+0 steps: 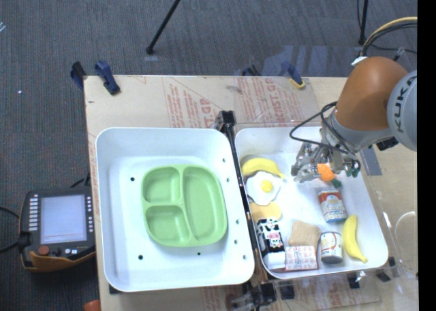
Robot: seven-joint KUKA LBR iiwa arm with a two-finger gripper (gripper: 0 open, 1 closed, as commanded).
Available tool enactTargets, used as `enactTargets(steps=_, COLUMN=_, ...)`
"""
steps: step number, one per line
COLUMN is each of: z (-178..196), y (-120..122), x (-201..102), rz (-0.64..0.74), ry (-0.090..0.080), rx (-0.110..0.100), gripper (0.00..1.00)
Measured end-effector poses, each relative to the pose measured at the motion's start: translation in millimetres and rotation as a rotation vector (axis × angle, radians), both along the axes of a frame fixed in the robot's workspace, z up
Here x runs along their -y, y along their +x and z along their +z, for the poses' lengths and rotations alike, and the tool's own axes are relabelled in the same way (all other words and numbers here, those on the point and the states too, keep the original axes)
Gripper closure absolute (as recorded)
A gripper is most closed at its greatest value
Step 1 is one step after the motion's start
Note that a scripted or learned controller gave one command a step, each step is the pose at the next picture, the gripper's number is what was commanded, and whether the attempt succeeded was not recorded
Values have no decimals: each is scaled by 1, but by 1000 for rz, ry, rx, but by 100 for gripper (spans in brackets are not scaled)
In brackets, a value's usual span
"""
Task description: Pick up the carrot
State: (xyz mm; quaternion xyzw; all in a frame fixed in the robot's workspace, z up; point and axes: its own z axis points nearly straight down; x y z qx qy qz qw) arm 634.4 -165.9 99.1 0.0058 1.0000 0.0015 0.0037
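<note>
A dark grey carpet point(82, 17) covers the floor around the bench, crossed at the top by thin black tripod legs point(170, 10). The bench point(177, 102) is a pale board printed with faint red lettering, with blue clamps point(107, 77) at its far left corner and another clamp at the far right. On the floor to the left lies a teach pendant point(60, 224) with a grey screen and orange trim.

Two white bins sit side by side on the board, touching along a black seam. The left bin point(116, 160) holds a green divided tray point(184, 205) with three compartments. The right bin point(373, 207) is crowded — a banana point(262, 166) and a fried egg point(263, 186) near its left wall, a milk carton point(272, 237) below them, a slice of bread point(304, 233) and a wrapped packet point(300, 258) toward the near edge, two cans point(331, 205) in the middle and near right, and a second banana point(353, 238) along the right side.

The arm point(371, 102) comes in from the right, its orange band bulking over the bin's far right corner. The gripper point(325, 168) hangs low over the right bin's upper part. The carrot point(327, 172) — a small orange piece — sits right at the fingertips, just above the upper can. I cannot tell whether the jaws are closed on it or merely around it.
</note>
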Motion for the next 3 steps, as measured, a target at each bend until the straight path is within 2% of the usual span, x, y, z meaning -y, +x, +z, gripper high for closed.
enactTargets(steps=1, z=15, y=-51, x=48, rz=-27, ry=-4, rx=-4, gripper=100)
enactTargets(steps=2, z=-12, y=-27, x=33, rz=-518, ry=1, rx=-7, gripper=100)
enactTargets(steps=3, z=71, y=-6, x=-36, rz=-649, ry=4, rx=1, gripper=100)
